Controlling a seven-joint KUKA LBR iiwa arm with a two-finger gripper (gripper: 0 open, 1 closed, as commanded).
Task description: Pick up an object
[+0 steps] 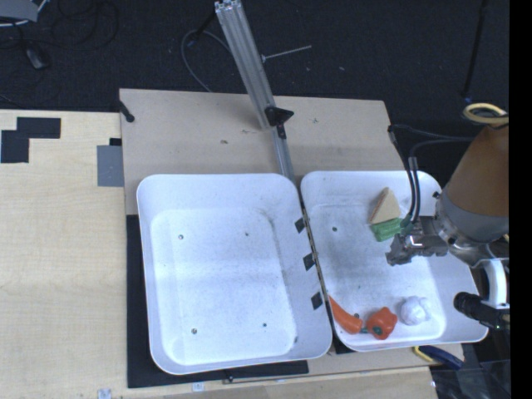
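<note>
Low over the right bin [349, 191] hangs the pincer [401, 251], reaching in from the right on the grey arm [482, 189] with its orange band; I cannot tell how it is set. A black cable [413, 191] loops down to it. Just beside it, up and to the left, lie a tan wedge [385, 205] and a small green block [386, 229] touching each other, the green piece nearest the pincer. Along the bin's near edge sit an orange carrot-shaped piece [343, 317], a red pepper-like toy [382, 322] with a green stem end, and a white ball [413, 311], close together and well apart from the pincer. That makes five things in the right bin, one of each. The left bin [166, 191] adjoins it on the bench [199, 131]. A grey metal rail [249, 61] slants across the bench behind the two bins.
</note>
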